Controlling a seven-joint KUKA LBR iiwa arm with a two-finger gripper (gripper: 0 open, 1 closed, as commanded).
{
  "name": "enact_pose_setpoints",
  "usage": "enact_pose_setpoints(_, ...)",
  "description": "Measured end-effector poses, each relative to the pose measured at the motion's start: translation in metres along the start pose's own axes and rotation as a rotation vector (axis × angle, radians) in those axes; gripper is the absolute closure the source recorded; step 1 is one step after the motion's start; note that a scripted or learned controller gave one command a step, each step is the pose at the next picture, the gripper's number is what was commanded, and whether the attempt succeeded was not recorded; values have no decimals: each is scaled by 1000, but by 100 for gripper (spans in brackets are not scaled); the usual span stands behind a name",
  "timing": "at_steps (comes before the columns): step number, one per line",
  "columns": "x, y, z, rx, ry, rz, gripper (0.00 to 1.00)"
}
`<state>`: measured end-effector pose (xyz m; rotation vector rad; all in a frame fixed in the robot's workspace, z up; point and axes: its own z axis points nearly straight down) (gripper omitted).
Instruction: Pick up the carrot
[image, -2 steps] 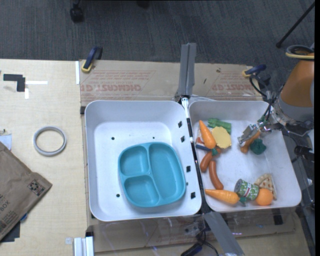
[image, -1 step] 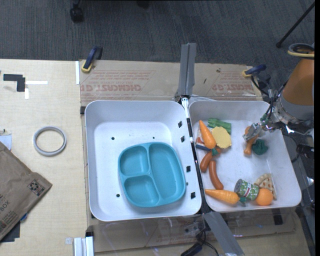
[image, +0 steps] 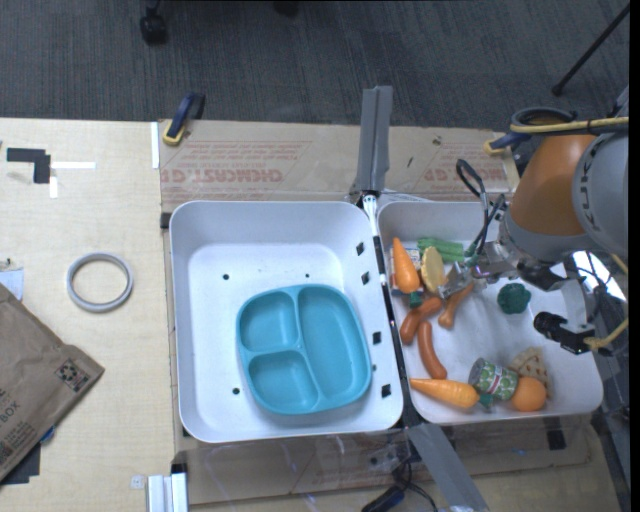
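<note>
Dark carpet runs behind a pale wooden surface (image: 80, 200) that carries my two white bins side by side, with a roll of tape (image: 100, 281) lying well to the left. The left bin (image: 200, 240) holds a teal divided plate (image: 302, 348). The right bin (image: 570, 385) is the crowded one, and that is where I am working.

My hand (image: 478, 268) is down in the upper middle of the right bin, among a heap of toy food. My arm covers most of it, so I cannot tell how the hand is set, and I see nothing clearly gripped.

Two carrots are candidates. One carrot (image: 403, 268) stands near the bin's left wall, just beside a pale yellowish piece (image: 432, 268) that may be a banana slice, and only a little left of my hand. A second carrot (image: 445, 393) lies along the near edge, touching a crumpled green packet (image: 491, 380). Sausages (image: 428, 345) lie between them, and a small broccoli (image: 514, 298) sits to the right.

By my judgement the pick is not done: both carrots rest on the bin floor. I am at the reach, and closing, lifting and clearing the bin all remain.
</note>
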<state>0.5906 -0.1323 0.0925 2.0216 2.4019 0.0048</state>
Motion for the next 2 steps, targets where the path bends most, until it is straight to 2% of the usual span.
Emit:
enact_pose_setpoints(1,-13,63,5,23,-2,254,100)
enact_pose_setpoints(2,100,18,-95,11,-4,628,100)
